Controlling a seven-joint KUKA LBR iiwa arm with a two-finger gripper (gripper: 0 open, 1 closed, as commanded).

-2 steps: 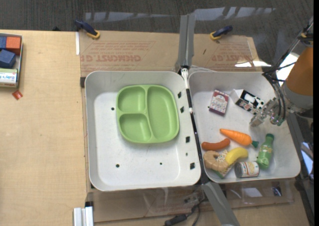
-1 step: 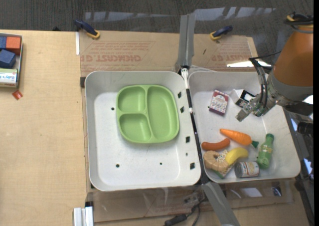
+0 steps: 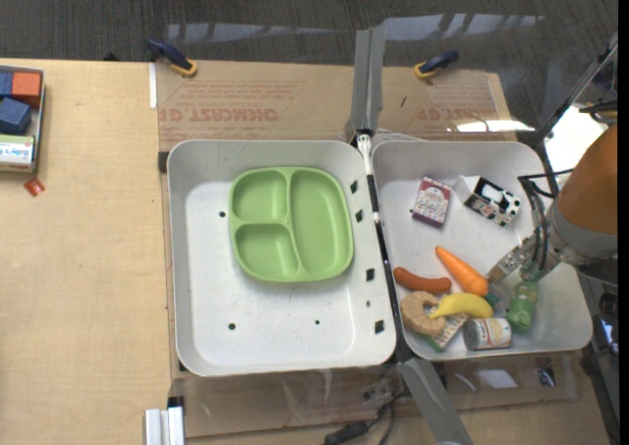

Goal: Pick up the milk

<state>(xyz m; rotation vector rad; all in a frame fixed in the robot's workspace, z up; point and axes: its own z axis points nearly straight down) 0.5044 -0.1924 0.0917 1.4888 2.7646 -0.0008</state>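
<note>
The one milk carton point(image 3: 491, 199) lies flat up and left of the pincer point(image 3: 523, 266), long side slanting down-right. I cannot tell how the pincer stands. One carrot point(image 3: 462, 270) sits left of it.

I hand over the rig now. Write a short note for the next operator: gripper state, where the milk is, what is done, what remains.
Gripper: low over the right bin's right side, beside the carrot; whether it is open or shut cannot be told, and nothing is seen held.
Milk: the small black-and-white carton lies at the back of the right bin, next to the pink carton, apart from the gripper.
Done: no pick yet.
Left: move to the milk, grasp it, lift it.
</note>
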